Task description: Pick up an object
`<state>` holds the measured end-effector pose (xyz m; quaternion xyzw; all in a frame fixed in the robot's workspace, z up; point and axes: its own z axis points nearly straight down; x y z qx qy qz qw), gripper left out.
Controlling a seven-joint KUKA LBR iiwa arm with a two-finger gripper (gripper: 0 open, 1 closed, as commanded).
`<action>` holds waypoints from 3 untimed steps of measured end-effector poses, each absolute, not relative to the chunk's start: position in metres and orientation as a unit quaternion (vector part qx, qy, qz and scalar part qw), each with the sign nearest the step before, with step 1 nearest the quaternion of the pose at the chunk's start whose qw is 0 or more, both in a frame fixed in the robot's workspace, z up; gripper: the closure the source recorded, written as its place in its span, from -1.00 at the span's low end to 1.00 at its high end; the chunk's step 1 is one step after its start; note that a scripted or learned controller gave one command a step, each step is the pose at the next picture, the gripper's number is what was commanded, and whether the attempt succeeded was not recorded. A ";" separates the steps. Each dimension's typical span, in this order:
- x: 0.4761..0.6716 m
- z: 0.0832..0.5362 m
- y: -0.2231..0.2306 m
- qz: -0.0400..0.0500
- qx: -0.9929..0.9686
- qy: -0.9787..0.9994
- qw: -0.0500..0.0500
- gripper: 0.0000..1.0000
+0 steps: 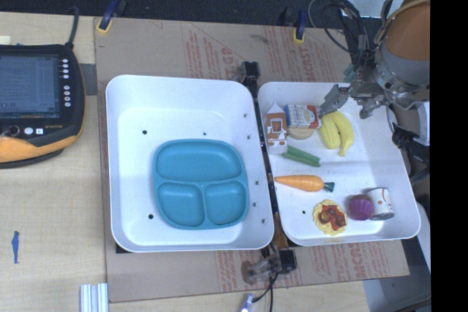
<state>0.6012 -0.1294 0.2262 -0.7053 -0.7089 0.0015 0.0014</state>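
Above the right bin (pixel 409 179), my gripper (pixel 342 100) hangs with fingers spread, grasping nothing. Banana (pixel 338 132) lies just below. Recommend descending squarely, straddling its width, clear of the neighbouring carton (pixel 300 115).

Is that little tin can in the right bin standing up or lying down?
Lying down: the can rests on its side beside the purple ball, its round end facing the camera.
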 end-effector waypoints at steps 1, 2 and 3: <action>0.610 0.170 -0.159 0.003 -0.705 -0.709 0.001 -1.00; 0.617 0.091 -0.183 0.003 -0.705 -0.709 0.002 -1.00; 0.653 0.089 -0.178 0.005 -0.706 -0.708 0.004 -1.00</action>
